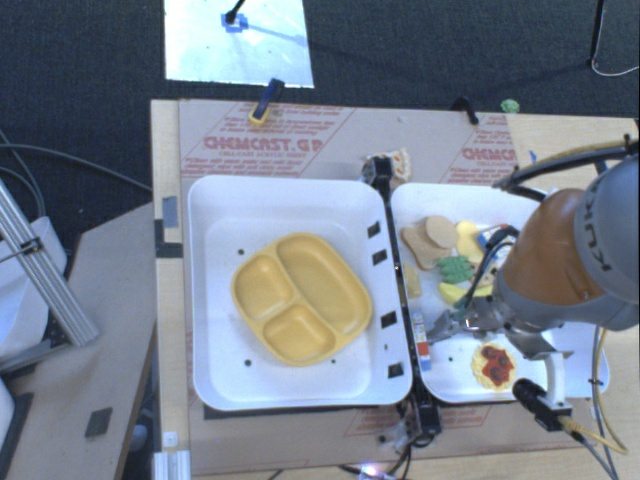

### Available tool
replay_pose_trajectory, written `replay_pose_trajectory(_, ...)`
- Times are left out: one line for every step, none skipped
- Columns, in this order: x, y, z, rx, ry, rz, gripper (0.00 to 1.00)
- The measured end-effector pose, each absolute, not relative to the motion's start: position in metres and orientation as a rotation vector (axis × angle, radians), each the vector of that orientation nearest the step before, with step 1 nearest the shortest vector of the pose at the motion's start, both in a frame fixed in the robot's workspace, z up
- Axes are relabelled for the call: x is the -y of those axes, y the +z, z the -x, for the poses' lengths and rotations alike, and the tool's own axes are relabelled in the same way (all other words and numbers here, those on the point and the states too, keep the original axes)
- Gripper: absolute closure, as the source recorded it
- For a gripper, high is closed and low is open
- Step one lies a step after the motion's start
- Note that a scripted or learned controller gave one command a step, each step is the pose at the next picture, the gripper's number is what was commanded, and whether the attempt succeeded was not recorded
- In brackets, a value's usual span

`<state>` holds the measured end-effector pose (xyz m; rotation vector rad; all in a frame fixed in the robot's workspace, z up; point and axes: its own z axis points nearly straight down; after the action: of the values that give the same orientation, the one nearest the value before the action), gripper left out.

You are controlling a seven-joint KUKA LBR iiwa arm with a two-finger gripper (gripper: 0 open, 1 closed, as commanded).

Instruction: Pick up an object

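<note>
1. Just past the gripper (452, 320), toward the top of the view, a small yellow piece (453, 292) lies in the right bin (450, 191). A green piece (456, 267) touches it on the far side. I judge these the likeliest targets, since they are nearest the tool.
2. Whether the gripper is open or closed I cannot tell from this slanted view, and I see nothing held in it.
3. Beyond the green piece sit two tan pieces (432, 238). On the opposite side of the gripper, toward the bottom of the view, lies a red-and-yellow disc (495, 365), apart from the cluster.
4. The arm (560, 258) hangs low over the right bin and hides part of the pile. I take that as a reach into the clutter, with the wrist tipped toward the divider between the bins.
5. To the gripper's left, across that divider, the left bin (300, 200) holds a yellow divided tray (300, 296).
6. Both bins rest on a bench board (330, 133) still in printed protective film. Dark carpet (80, 48) surrounds the bench, with a pale sheet (235, 38) on it.
</note>
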<state>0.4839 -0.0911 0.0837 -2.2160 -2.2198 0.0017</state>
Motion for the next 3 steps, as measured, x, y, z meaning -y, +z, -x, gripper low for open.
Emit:
replay_pose_trajectory(0.151, 0.085, -0.508, 2.223, -0.001, 2.227, 0.0)
replay_pose_trajectory(0.21, 0.085, -0.485, 2.219, 0.001, 2.229, 0.0)
replay_pose_trajectory(0.133, 0.085, -0.541, 2.237, -0.008, 2.209, 0.0)
